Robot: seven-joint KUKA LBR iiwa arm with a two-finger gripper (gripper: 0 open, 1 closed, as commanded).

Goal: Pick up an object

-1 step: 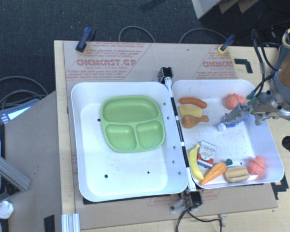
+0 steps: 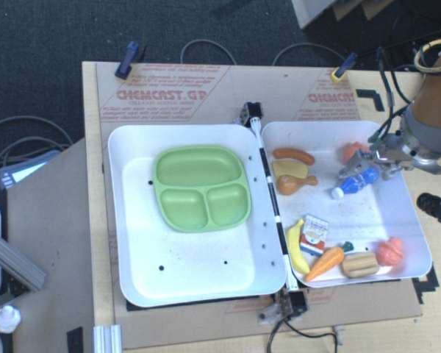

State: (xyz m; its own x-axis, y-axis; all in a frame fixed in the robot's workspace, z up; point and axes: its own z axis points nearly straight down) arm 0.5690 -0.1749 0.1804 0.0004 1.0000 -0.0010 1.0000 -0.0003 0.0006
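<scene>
My gripper (image 2: 376, 162) is low over the upper right part of the right bin (image 2: 397, 212), with the arm (image 2: 428, 120) coming in from the right edge. Its tip sits at the right end of a small blue and white bottle (image 2: 353, 183), which lies tilted on the bin floor. A red-orange item (image 2: 351, 151) lies just left of the gripper. Further left are a sausage (image 2: 293, 155), a pale yellow piece (image 2: 289, 169) and a drumstick (image 2: 295, 184).
Along the right bin's near side lie a banana (image 2: 297, 247), a small carton (image 2: 315, 231), a carrot (image 2: 325, 263), a bun (image 2: 360, 265) and a pink fruit (image 2: 390, 251). The left bin (image 2: 132, 219) holds a green divided plate (image 2: 202, 187).
</scene>
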